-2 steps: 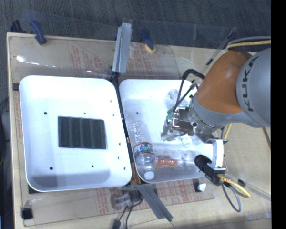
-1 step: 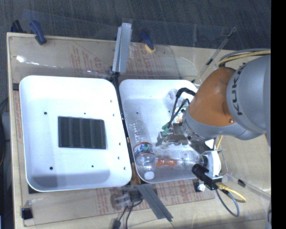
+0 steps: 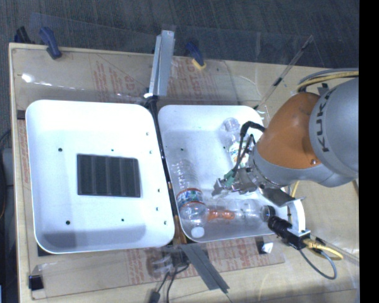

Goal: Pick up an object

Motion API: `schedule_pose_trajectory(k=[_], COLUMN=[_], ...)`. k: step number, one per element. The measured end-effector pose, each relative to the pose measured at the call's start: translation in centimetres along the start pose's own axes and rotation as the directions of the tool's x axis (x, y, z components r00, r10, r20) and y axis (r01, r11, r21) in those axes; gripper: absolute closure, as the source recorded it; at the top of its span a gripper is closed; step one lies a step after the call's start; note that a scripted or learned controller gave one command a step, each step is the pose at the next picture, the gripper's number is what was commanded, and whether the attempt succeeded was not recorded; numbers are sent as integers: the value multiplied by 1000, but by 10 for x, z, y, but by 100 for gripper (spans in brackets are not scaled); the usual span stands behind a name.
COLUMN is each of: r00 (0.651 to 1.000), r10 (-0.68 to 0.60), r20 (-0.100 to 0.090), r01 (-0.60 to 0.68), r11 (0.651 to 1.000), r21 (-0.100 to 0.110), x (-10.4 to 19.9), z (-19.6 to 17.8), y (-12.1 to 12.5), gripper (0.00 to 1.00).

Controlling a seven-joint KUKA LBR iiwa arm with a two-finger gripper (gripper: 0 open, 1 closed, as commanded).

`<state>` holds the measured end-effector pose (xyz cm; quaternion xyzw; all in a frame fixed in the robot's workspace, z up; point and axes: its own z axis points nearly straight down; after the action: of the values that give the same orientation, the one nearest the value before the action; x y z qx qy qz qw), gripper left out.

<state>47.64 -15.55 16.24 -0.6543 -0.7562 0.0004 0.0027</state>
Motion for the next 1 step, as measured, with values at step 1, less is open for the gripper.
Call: schedule_pose_trajectory(k=[1], r00=[998], r10=[-55], r20=[19], r01=[55], r11=[998], r21=[-9], x=[0], z=[58], y=[71], gripper=[0])
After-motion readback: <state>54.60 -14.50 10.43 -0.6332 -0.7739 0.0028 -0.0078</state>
